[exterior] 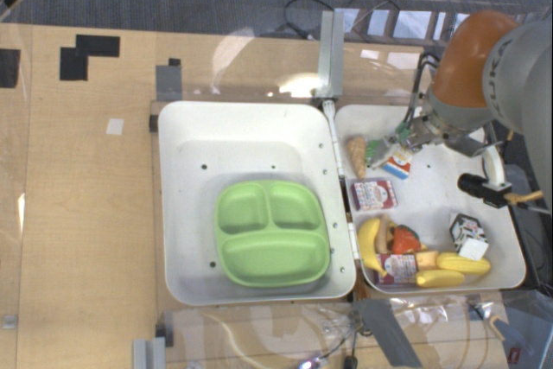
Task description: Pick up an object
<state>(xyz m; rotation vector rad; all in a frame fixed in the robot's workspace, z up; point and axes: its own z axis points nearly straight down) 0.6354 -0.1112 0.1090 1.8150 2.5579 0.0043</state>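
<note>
My gripper [408, 136] hangs over the back of the right bin [510, 268], lowered from the grey arm with its orange band [467, 56]. Directly below its tip lie a small red, white and blue carton [398, 165] and a green item [377, 153]; I cannot tell whether it touches either. A tan bread-like piece [357, 155] lies just left of them, by the bin's left wall. A maroon packet [373, 195] sits nearer the middle.
At the front of the right bin lie a banana [369, 244], a red fruit [405, 239], a flat box [401, 266], a yellow item [451, 270] and a black-and-white cube [467, 231]. The left bin [190, 134] holds a green divided plate [271, 232].
</note>
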